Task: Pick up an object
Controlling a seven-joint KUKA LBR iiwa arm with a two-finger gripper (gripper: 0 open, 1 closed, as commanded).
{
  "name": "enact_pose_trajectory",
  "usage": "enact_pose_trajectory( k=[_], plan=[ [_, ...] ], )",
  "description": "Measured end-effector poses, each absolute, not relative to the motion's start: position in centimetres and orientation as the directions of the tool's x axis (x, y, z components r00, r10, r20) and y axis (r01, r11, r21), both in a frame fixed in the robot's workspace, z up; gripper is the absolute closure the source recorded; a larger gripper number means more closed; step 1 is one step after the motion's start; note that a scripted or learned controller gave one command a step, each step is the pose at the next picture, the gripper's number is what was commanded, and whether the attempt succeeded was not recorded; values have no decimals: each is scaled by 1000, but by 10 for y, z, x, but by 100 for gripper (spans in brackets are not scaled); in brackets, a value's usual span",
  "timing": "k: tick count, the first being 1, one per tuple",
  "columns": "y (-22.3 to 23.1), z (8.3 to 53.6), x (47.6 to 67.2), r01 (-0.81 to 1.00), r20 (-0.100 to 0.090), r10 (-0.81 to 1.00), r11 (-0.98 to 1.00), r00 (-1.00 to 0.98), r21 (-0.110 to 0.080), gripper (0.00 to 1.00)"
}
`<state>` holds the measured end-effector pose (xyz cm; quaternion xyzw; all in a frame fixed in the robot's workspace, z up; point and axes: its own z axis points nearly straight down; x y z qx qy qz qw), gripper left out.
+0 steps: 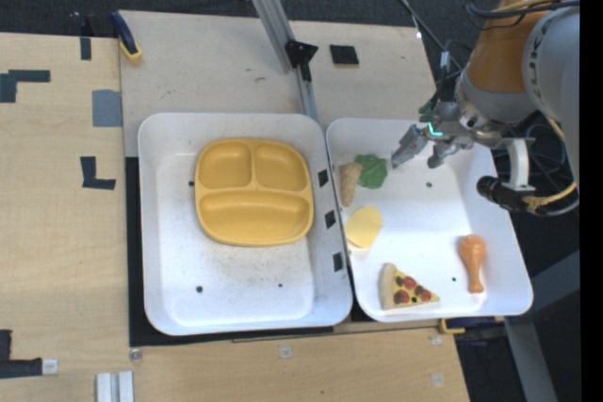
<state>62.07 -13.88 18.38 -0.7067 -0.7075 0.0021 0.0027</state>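
My gripper (424, 152) hangs over the far part of the right bin (499, 292), its two fingers spread apart with nothing between them. To its left, near the bin's left wall, lies a green broccoli piece (372, 171) touching a tan cone-shaped item (349, 182). A pale yellow round piece (364, 226) lies below those. A pizza slice (405, 287) rests near the front edge, and an orange drumstick (473, 261) lies at the front right.
The left bin (165, 231) holds a yellow sectioned plate (254, 191). A metal pole (268, 0) slants up behind the bins. Cables (528, 188) loop beside the right bin's right wall. The bench (57, 231) stretches off to the left.
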Motion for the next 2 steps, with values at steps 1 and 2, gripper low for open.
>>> enact_pose_trajectory(
  k=[1, 2],
  plan=[
    [-139, 186, 622, 1000, 0, 1000, 2, -2, -1, 0],
    [-138, 143, 622, 1000, -1, 1000, 2, -2, -5, 0]
  ],
)
